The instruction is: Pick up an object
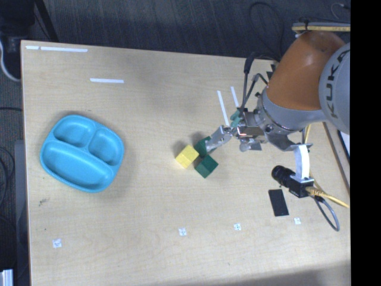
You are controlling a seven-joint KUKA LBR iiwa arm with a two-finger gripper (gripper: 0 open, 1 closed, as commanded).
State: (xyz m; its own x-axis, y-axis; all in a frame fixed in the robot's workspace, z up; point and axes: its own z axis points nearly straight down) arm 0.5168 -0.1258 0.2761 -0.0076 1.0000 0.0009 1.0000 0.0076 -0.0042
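Pale wood-grain tabletop (pixel 149 231) carries everything, against a dark floor behind. Near its middle sits the small dark green cube (pixel 206 167), which I take as the landmark and also as the likely thing to pick. Touching it on the left is a small yellow cube (pixel 186 157). Far to the left of the green cube lies a light blue plastic tray with compartments (pixel 80 154). To its right and a little lower lies a flat black rectangular piece (pixel 277 202). The two-finger gripper (pixel 207 145) hangs just above the green cube, at its upper edge, reaching from the right. Whether it is open or closed I cannot tell, because a greenish part at the tip blends with the cube. I judge the green cube to be light and stiff, probably wood or hard plastic, with flat smooth faces that may slip a little. The best hold seems to be on two opposite free faces, not the side against the yellow cube. A hold across a corner could turn it out.
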